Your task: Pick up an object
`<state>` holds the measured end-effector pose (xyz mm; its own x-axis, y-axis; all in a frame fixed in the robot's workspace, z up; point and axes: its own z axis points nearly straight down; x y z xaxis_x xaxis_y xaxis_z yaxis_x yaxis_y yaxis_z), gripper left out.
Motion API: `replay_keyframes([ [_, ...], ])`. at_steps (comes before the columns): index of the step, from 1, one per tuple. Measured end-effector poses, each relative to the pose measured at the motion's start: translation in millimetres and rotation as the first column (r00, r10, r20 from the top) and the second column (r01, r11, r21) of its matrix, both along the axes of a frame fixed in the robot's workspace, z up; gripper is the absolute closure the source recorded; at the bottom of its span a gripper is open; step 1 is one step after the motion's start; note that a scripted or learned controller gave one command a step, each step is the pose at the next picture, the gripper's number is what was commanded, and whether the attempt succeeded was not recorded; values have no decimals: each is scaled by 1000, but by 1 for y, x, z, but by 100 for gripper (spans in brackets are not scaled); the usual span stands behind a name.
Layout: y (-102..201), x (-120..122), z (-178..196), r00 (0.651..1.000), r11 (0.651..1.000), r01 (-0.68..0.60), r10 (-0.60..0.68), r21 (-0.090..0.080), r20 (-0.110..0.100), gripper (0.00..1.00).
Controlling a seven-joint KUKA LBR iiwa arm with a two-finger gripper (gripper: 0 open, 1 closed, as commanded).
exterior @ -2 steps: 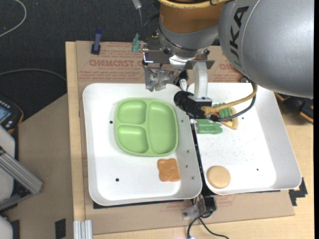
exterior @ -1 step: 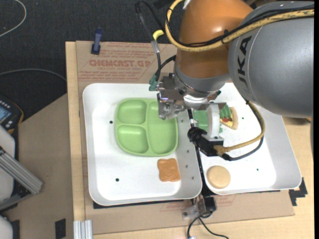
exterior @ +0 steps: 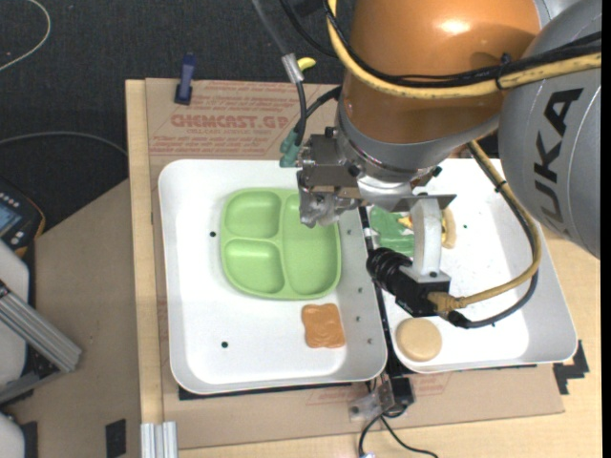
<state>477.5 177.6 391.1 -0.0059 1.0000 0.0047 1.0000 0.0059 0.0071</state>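
Green divided plate point(exterior: 277, 244) and brown waffle-shaped piece point(exterior: 324, 325) lie in the left bin point(exterior: 186, 284), unlifted. Jaws point(exterior: 318, 208) hover at the plate's right section; whether anything is grasped cannot be told. Pickup remains.

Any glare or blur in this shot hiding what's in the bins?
Camera view: bright glare on the glossy orange band above the wrist; the close grey arm looks soft and hides much of the right white bin; the green three-compartment plastic tray and tan waffle-shaped toy are evenly lit and sharp.
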Motion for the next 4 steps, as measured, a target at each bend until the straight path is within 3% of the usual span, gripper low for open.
replay_keyframes([
  [1,-73,1,-101,1000,1000,14,-15,-9,-19,100],
  [2,-15,2,-12,1000,1000,-1,1,0,3,100],
  [3,-33,43,154,1000,1000,7,-7,1,15,100],
  [4,-122,0,70,1000,1000,16,-17,-7,-16,100],
])
